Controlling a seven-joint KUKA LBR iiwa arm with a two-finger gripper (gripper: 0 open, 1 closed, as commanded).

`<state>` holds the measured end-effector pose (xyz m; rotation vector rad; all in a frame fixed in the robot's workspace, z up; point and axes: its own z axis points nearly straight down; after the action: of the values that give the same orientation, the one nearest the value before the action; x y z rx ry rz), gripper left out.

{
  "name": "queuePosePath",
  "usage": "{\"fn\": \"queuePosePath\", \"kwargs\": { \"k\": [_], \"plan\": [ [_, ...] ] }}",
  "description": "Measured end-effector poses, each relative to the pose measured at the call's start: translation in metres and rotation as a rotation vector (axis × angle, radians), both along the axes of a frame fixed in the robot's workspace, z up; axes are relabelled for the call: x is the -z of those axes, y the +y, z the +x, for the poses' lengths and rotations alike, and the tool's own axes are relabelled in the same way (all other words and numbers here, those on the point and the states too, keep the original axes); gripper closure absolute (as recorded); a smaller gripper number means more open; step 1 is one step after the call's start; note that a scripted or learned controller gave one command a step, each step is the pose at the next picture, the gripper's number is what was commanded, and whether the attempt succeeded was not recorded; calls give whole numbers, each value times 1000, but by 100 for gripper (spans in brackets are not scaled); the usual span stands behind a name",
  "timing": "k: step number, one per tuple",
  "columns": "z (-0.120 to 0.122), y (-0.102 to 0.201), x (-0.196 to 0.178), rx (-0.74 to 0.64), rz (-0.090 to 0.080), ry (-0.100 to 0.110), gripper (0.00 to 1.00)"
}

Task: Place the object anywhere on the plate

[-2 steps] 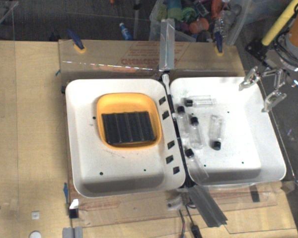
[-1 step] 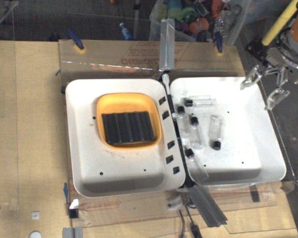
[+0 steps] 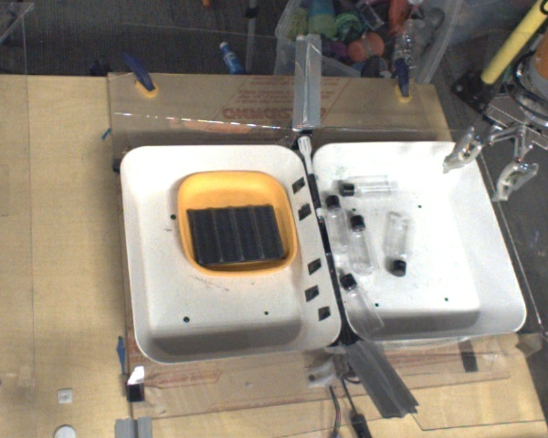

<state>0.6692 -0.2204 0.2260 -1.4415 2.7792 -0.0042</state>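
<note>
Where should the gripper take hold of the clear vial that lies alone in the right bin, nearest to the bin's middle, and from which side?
Probably across the middle of the clear vial, coming straight down from above. It lies flat, its black cap toward the bin's near edge, so the fingers would close on its long sides. It has free floor around it; the other vials lie apart, nearer the divider.

arm (image 3: 541, 26) cut off at right edge, clear vials (image 3: 373, 226) hard to count

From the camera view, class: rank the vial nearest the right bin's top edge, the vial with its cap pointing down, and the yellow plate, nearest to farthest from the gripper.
Gripper: upper right.
1. Top vial, right bin.
2. Cap-down vial, mid-bin.
3. Yellow plate, left bin.
</note>
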Motion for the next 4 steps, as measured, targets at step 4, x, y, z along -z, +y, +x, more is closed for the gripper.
{"fn": "queuePosePath", "kwargs": {
  "k": [4],
  "plan": [
    [-2, 13, 5, -1301, -4, 4, 0]
  ]
}}
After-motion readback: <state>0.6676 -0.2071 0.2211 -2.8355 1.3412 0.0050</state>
